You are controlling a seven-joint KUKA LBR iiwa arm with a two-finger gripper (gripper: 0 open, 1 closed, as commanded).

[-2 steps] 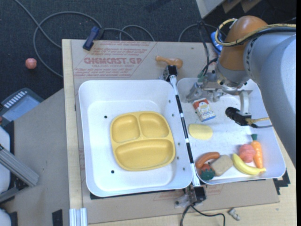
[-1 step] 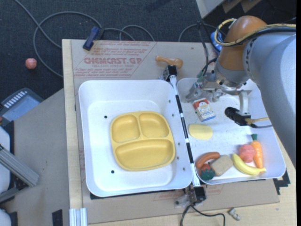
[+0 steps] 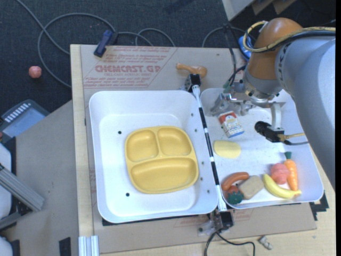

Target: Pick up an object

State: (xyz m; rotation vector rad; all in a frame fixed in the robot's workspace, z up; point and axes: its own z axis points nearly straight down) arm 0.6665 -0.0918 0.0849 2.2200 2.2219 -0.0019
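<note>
Overhead, poised low in the right bin (image 3: 309, 188), fingers (image 3: 230, 101) apparently spread, gripping nothing. Just below them: small carton (image 3: 231, 126), upright, seemingly the target. Farther off, crowded into the near corner and harder to isolate: banana (image 3: 281, 188), carrot (image 3: 291, 174).

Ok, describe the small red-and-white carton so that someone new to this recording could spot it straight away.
Start at the right-hand shallow white bin, the one holding the toy food. Look in its upper part, just below the grey arm's gripper: the small red-and-white carton lies there, above the pale yellow oval piece. It is the only boxy, printed item; its neighbours are rounded and plain-coloured.
</note>
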